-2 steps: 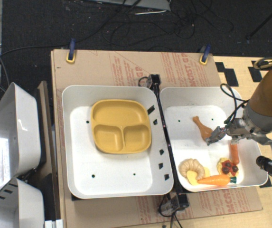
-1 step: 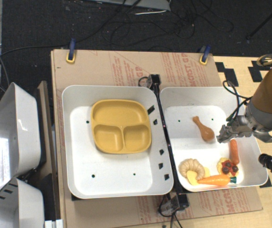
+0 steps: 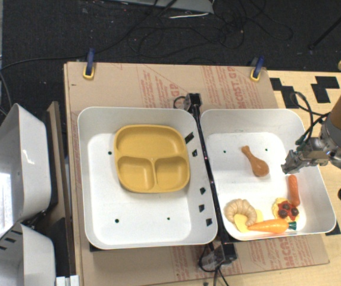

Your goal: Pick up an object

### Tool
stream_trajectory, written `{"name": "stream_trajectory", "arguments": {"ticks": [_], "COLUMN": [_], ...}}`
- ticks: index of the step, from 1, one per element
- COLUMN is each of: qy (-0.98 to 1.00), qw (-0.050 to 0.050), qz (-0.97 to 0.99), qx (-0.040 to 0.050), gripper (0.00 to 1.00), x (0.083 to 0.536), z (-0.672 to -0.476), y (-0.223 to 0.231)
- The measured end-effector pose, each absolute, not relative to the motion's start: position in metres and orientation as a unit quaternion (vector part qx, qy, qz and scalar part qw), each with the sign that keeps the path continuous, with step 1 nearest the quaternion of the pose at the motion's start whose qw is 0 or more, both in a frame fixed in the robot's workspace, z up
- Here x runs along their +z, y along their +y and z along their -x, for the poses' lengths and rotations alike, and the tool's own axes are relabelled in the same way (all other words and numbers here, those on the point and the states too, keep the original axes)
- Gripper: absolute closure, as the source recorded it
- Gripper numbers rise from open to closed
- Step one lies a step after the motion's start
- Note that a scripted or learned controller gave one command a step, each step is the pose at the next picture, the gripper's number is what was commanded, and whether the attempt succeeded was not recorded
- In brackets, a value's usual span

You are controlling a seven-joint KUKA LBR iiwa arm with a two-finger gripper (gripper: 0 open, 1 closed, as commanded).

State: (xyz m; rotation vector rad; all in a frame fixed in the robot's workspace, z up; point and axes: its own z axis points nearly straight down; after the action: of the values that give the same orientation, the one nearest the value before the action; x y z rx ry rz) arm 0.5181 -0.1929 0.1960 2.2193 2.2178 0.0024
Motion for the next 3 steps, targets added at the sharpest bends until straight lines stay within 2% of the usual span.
{"name": "stream_trajectory", "arguments": {"ticks": [1, 3], "qy": [0.708, 0.71], "qw": [0.002, 0.0], "qz": [-0.706, -0.704], "qx": [0.0004, 0.0006], "gripper": [1.0, 1.0], "x": [0.228, 0.244], "z": [-0.519, -0.546], "y": [-0.193, -0.092]}}
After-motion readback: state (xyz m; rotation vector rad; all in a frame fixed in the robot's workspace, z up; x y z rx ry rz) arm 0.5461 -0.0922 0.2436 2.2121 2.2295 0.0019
